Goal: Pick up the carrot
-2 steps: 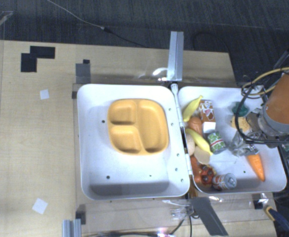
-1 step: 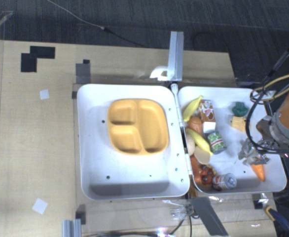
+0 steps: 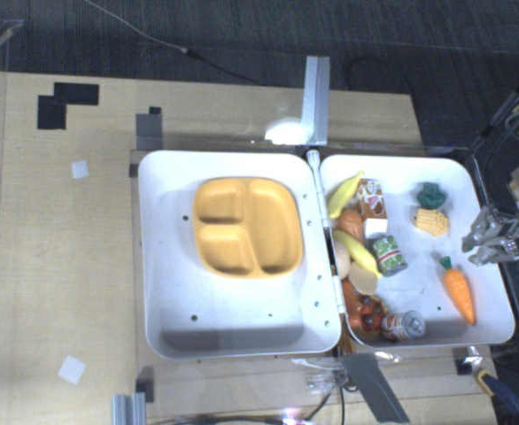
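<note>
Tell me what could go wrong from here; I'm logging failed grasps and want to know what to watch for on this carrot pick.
The carrot lies close to the right bin's wall, so one finger may strike the rim. It also lies at a slant and tapers, so a misaligned grip could slip off. The gripper sits over the bin's right edge, up-frame of the carrot, and must travel before descending.

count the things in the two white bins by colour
orange: 1, tapered orange plastic carrot
yellow: 4, compartment plate, two bananas, corn piece
green: 2, leafy piece, small can
other, piled by the divider: hard to count
total clear: 7
</note>
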Motion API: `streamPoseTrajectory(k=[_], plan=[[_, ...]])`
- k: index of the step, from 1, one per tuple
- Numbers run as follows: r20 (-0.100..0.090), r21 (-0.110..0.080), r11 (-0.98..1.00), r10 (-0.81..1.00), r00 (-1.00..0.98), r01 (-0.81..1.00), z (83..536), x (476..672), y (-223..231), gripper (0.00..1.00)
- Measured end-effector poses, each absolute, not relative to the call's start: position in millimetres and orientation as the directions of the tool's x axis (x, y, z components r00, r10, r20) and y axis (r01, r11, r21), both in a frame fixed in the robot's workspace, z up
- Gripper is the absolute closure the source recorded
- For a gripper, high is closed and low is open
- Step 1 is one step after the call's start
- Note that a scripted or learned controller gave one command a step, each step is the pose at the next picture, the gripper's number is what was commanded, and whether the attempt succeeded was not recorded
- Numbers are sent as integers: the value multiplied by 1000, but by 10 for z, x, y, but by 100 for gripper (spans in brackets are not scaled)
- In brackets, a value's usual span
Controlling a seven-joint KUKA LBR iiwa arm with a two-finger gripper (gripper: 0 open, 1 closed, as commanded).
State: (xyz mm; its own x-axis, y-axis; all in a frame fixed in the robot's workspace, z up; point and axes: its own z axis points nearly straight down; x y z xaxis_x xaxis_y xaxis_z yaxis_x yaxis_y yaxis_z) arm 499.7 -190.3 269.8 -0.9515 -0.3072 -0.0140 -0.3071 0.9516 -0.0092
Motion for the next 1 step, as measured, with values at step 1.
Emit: streamPoseTrajectory(k=[1], plan=[[-6,-5,770,-638,-770,-638,948,5135,-1920,100]])
